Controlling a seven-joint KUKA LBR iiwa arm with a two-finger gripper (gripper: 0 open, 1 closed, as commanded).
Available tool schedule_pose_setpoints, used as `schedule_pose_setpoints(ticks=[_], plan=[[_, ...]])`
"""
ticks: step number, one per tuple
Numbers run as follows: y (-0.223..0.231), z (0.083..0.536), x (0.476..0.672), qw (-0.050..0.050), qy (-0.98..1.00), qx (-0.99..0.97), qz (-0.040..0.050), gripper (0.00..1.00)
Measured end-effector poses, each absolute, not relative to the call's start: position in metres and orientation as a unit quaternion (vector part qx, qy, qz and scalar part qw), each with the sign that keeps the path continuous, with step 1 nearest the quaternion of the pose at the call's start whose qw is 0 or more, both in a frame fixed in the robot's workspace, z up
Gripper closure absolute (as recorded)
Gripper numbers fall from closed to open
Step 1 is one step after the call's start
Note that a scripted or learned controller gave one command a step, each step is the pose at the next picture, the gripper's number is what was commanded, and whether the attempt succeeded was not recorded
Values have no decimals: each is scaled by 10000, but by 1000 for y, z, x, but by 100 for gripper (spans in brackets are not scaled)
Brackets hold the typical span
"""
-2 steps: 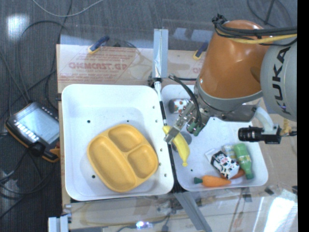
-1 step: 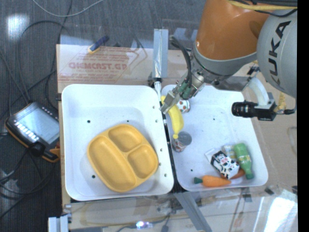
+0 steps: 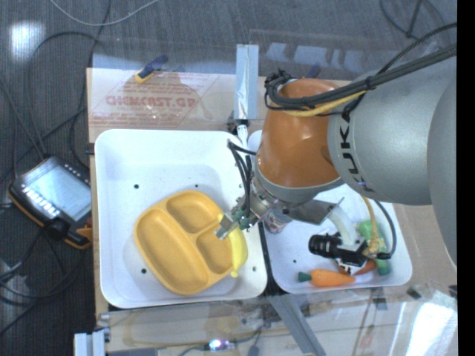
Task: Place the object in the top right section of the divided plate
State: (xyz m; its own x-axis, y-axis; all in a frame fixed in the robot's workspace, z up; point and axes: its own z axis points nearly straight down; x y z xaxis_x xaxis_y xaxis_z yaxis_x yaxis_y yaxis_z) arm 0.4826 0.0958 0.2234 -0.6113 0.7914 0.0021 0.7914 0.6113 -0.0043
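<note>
Though its grip was unreadable, the gripper (image 3: 226, 230) hovered over the divided plate's (image 3: 167, 252) right rim, likely delivering the yellow object (image 3: 239, 254).

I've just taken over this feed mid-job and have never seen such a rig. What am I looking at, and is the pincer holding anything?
There is one picture, from a camera fixed above the bench and looking down at a slant. The big grey arm with the orange band is the robot, reaching in from the right. Its pincer hangs over the right edge of a yellow divided plate, which lies in the left bin. A yellow curved piece sits along that plate edge, just by the pincer. I cannot tell whether it is gripped. The right bin holds a carrot and some green pieces.
</note>
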Motion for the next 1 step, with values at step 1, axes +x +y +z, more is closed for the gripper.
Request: schedule_pose_setpoints(ticks=[1], plan=[[92,261,484,7,-9034,-4287,8,100]])
